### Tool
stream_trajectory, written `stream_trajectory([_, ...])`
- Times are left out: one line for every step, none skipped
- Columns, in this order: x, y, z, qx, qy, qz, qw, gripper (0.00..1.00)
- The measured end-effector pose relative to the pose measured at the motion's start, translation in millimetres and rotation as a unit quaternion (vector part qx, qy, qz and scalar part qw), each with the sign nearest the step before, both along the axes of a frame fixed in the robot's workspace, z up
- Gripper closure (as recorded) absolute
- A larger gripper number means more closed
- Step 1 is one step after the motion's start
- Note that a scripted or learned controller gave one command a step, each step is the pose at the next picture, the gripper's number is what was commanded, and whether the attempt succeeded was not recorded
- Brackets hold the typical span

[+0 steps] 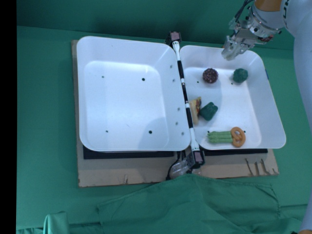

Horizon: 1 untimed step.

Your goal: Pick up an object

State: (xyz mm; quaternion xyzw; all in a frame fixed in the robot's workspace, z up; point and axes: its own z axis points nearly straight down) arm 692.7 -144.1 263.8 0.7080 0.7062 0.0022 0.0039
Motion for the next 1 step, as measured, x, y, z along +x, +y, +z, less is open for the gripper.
stream_trajectory([8.5,-1.8,63.2,-0.0002,0.0,0.001,1.0,1.0])
